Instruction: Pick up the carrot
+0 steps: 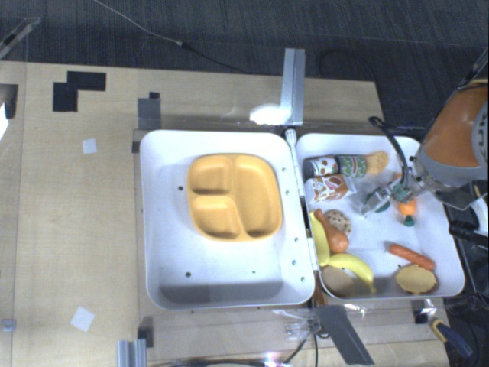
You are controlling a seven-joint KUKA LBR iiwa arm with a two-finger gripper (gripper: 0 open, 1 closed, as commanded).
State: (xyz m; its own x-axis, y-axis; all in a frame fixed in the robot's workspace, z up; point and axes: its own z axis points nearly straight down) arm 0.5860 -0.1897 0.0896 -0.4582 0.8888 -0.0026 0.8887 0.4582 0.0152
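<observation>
Grey metal of the gripper [378, 199] is hanging over the upper middle of the right bin [451, 228], at the end of the arm [458, 140], which is reaching in from the right with its orange band showing. Whether the gripper is parted or closed cannot be told from this view, and nothing is visibly clamped in it.

Just to its right a small orange piece with a green end [406, 208] is lying on the white floor. The carrot [412, 256] is lying lower down, near the bin's right wall, slanted, apart from the gripper and just above a potato [416, 279] in the bottom right corner.

To the gripper's left, two cans [338, 166] and a red-and-white packet [330, 189] are lying near the bin's upper left. Below them a cookie [338, 221], a brown drumstick-shaped piece [335, 238] and a banana [350, 265] are crowding the lower left. Bare white floor is showing between the carrot and the banana.

The left bin [164, 228] is holding a yellow divided plate [233, 196], with bare floor all round it. Both bins are sitting on a pale wooden bench [69, 228]; a metal post [293, 82] is standing at the rear between them.
</observation>
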